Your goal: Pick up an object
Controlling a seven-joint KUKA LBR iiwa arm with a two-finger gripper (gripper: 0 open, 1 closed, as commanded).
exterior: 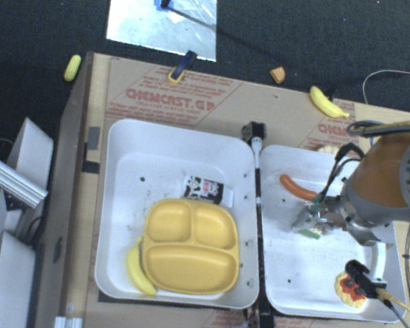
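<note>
The hand (313,220) hangs low in the right bin (278,285), over a small green-and-white object (308,228); whether its grip is spread or pressed together cannot be told. A hot dog (298,187) lies just beside it (toward the bin's far wall).

Both white bins (192,146) look like smooth, faintly glossy plastic, the yellow divided plate (191,245) a matt plastic, the table (214,103) printed brown cardboard, the floor (37,12) rough dark carpet bearing a shiny foil-like sheet (167,8).
</note>
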